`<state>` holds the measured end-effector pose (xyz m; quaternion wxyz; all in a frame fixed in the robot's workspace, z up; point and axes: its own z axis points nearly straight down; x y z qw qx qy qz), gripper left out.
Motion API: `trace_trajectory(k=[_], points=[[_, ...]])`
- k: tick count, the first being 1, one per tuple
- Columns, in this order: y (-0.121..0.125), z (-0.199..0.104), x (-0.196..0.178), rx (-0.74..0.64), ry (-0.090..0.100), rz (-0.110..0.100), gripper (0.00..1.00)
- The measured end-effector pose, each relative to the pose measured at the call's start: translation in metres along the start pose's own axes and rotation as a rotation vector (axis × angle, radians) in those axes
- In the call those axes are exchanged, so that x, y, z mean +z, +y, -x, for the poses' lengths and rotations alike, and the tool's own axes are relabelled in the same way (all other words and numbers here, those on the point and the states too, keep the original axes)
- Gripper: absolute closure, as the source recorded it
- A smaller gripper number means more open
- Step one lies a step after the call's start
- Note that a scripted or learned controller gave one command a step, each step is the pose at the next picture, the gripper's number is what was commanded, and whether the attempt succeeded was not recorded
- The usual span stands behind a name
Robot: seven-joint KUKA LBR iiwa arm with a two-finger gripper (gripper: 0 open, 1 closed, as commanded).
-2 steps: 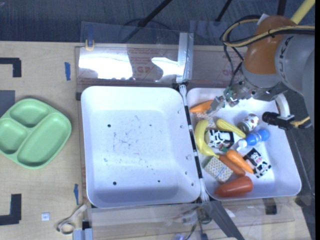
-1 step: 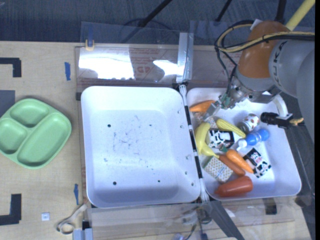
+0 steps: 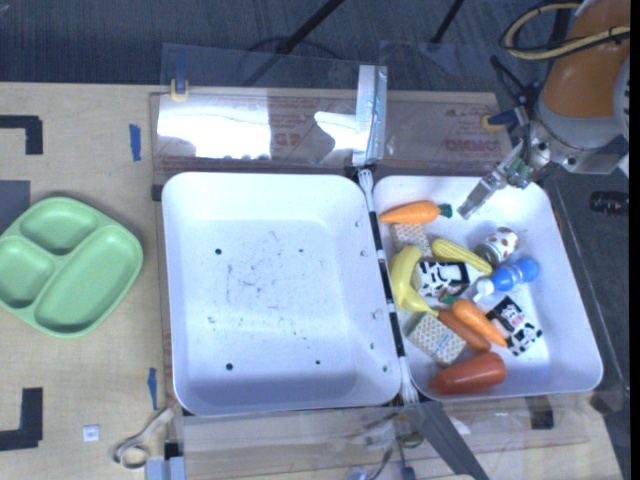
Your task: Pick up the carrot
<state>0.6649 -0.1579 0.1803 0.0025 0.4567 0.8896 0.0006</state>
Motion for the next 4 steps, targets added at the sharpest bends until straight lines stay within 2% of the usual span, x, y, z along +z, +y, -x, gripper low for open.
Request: trace_trajectory(k=[1, 2, 3, 4], points=[[0.001, 0.001, -0.012, 0.001, -0.005, 0.006, 1.00], [0.001, 0.001, -0.011, 0.001, -0.005, 0.005, 0.00], [0.028, -0.035, 0.051, -0.278, 0.004, -0.001, 0.00], [0.027, -0.046, 0.088, -0.501, 0.009, -0.007, 0.00]])
